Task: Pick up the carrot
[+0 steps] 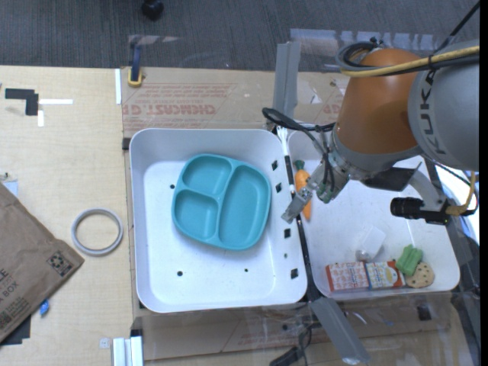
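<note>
With the carrot [303,181] lying against the left wall of the right bin [450,277], the gripper [305,201], whose opening cannot be told, should be centred squarely over it before anything is lifted.

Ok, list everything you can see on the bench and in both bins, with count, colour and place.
Bins: two, white, side by side.
Divided plate: one, teal, in the left bin.
Carrot: one, orange, at the right bin's left wall, by the pincer.
Carton: one, red and white, right bin's near edge.
Green toy: one, right of the carton.
Cookie: one, tan, beside it.
Tape ring: one, grey, on the bench left of the bins.
Cardboard box: one, brown, far left.
Arm: one, grey and orange.
Pincer: one, over the carrot.
</note>
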Tool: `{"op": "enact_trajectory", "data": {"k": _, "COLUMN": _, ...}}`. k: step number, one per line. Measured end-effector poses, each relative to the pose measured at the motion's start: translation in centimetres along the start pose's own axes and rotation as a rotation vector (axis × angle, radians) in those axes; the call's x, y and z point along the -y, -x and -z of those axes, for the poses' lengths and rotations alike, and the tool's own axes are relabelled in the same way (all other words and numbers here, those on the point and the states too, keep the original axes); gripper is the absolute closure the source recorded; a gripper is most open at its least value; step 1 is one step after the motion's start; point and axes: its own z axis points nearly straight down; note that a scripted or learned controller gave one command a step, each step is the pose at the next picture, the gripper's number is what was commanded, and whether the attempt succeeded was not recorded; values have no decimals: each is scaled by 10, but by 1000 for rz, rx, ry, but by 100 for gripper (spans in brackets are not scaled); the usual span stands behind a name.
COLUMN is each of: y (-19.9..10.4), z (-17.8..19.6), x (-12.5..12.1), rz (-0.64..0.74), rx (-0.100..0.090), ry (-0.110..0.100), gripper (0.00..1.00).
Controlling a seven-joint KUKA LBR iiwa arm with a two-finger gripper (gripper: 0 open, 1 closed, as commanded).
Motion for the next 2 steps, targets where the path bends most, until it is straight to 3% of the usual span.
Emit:
{"op": "enact_trajectory", "data": {"k": 1, "y": 82, "z": -10, "x": 9, "rz": 255, "rx": 2, "ry": 1, "gripper": 0}}
{"op": "enact_trajectory", "data": {"k": 2, "y": 82, "z": -10, "x": 8, "rz": 255, "rx": 2, "ry": 1, "gripper": 0}}
